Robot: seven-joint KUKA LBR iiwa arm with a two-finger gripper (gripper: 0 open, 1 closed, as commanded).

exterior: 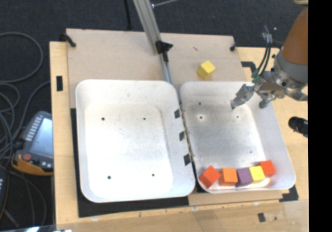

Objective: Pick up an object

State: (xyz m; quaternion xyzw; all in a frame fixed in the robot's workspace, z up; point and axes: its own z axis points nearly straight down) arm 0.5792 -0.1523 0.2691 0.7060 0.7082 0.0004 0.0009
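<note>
A row of small blocks lies along the front wall of the right bin (223,132): a red-orange block (210,175), an orange block (229,175), a purple block (244,176), a yellow block (257,174) and another red-orange block (267,167). A lone yellow cube (206,69) sits on the bench behind the right bin. My gripper (252,99) hangs over the back right part of the right bin, well away from the row of blocks. Its fingers are spread open with nothing between them.
The left bin (129,137) lies beside the right one. A slanted metal rail (145,10) rises from the back of the bench between the bins. Cables and a handheld pendant (36,142) lie on the floor at the left.
</note>
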